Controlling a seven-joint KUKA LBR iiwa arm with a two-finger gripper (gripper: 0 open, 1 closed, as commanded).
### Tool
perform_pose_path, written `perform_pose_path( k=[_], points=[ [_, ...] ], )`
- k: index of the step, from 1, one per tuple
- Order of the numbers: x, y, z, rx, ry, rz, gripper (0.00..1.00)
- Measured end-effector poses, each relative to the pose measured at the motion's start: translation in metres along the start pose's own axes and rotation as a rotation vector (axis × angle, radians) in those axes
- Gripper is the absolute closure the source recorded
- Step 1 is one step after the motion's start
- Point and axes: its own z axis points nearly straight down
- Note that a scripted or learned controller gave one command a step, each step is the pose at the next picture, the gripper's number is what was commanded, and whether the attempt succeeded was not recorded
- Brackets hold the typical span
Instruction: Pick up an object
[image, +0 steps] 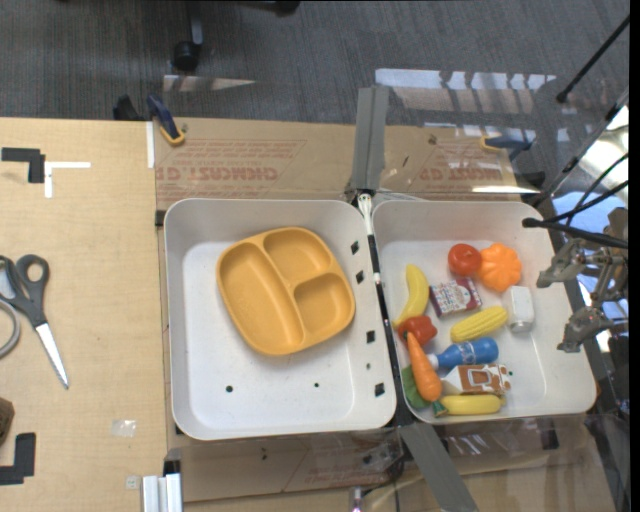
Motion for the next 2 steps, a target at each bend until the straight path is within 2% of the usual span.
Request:
perform_pose_path(
  k=[1, 2],
  points=[
    [-0.023, -0.017, 0.144, 0.0, 0.0, 0.192, 0.0],
    [-0.038, -0.002, 0.195, 0.0, -0.002, 0.271, 0.0]
  ],
)
